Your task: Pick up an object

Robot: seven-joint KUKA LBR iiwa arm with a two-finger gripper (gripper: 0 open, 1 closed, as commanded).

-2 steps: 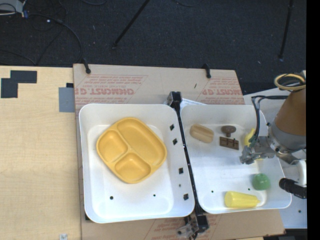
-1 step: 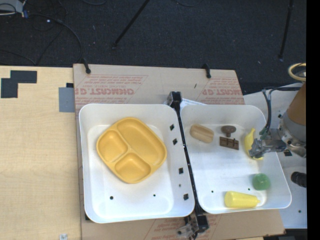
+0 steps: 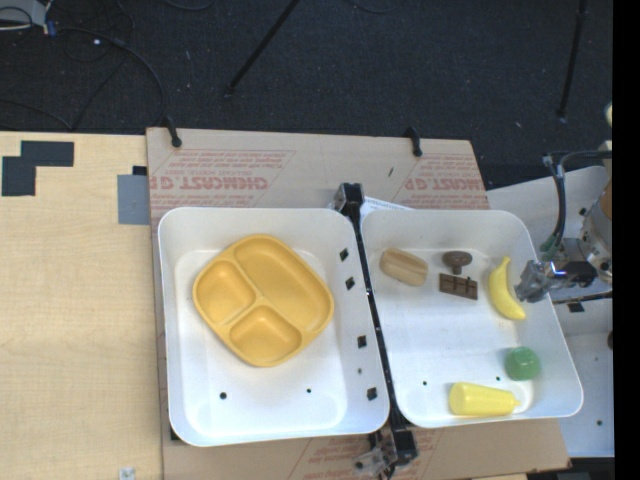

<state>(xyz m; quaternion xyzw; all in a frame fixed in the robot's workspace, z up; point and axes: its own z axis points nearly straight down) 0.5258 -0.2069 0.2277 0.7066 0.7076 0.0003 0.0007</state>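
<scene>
Found the gripper at the right rim of the right bin, just beside the banana; could not tell whether open or clenched. Judged the banana the likeliest target, lying close to the bin wall. Feared a clip against that rim on the way down, or a sideways nudge sliding the curved banana off instead of catching it. Noted a green ball and a yellow cone nearby, apt to roll if bumped.

The arm is cut off at the right edge, and its gripper beside the banana is too blurred to read.
</scene>
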